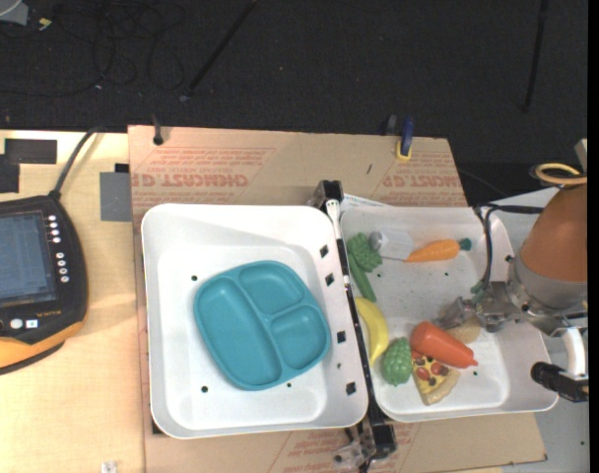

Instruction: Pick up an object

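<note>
Here the hand (469, 310), its opening impossible to tell, hovers low in the right bin (497, 387) just beside the red pepper (442, 344), apparently mid-approach, so the next move calls for closing squarely on it.

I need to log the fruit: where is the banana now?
The banana lies in the right bin, against its left wall, just above the broccoli.

The divided plate (263, 321) lies in the left bin (171, 264). In the right bin (497, 387) (at its three o'clock), the carrot (434, 251) lies at twelve, the pizza slice (435, 379) at six, the banana (371, 325) at nine.
</note>
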You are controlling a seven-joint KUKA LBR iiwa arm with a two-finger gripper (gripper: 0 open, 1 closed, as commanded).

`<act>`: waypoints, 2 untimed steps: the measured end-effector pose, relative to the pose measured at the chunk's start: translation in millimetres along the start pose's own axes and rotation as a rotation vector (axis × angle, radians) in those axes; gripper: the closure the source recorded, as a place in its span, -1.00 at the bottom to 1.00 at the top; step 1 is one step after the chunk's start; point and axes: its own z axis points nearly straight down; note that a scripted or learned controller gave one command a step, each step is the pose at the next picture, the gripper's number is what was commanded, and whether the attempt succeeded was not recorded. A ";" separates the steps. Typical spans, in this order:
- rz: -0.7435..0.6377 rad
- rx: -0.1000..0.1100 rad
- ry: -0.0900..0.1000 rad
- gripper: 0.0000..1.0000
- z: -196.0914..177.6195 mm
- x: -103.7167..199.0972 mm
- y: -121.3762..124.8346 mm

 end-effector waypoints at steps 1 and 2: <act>-0.011 -0.005 0.003 -1.00 0.2 70.5 -18.4; -0.002 -0.006 0.000 1.00 -10.5 65.7 -17.7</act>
